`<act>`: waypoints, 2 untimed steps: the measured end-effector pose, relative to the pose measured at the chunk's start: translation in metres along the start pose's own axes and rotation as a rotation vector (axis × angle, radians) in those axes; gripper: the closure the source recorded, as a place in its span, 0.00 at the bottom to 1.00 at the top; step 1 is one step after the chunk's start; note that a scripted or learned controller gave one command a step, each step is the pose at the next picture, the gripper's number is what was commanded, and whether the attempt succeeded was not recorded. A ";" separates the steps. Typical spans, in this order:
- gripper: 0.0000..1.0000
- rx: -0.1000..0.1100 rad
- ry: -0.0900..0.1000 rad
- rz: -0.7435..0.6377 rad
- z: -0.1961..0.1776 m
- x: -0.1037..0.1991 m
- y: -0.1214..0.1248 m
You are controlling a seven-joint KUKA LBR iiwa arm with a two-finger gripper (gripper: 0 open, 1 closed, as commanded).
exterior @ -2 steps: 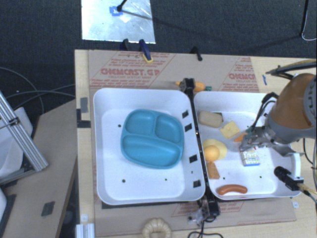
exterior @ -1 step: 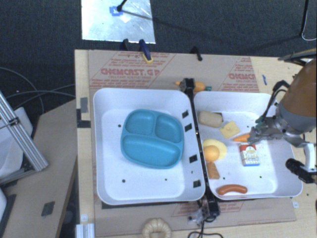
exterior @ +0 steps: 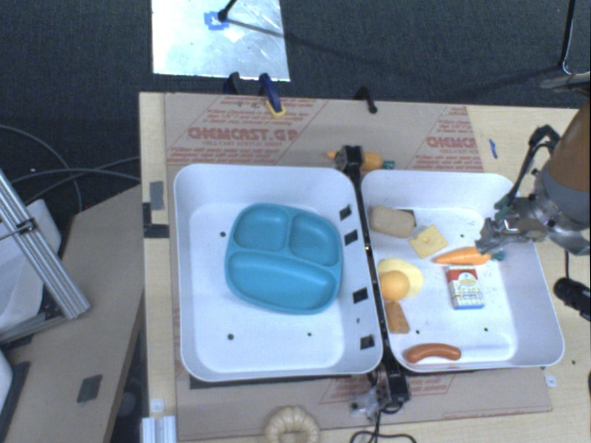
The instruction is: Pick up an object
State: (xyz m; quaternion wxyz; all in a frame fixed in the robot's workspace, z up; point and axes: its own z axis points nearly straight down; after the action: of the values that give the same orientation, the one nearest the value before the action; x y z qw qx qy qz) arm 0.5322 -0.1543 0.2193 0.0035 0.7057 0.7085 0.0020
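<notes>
Carrot (exterior: 461, 257) lies in the right bin (exterior: 540, 317), its tip directly beneath the gripper (exterior: 492, 239); whether it is grasped cannot be told, beside a cheese slice (exterior: 428, 241).

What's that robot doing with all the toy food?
A robot arm reaches in from the right, and its gripper is down in the right bin at the thick end of a toy carrot. Whether it has hold of the carrot isn't clear. Around it lie a cracker, bread, a sausage and a small red box. The left bin has a blue divided plate.
</notes>
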 end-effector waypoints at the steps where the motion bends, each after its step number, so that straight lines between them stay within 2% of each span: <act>1: 1.00 0.005 0.004 -0.007 -0.004 0.063 0.010; 2: 1.00 0.007 0.005 -0.007 -0.004 0.122 0.003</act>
State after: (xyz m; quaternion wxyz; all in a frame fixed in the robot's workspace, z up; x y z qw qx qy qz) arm 0.5345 -0.0327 0.2235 -0.0005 0.7033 0.7109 0.0012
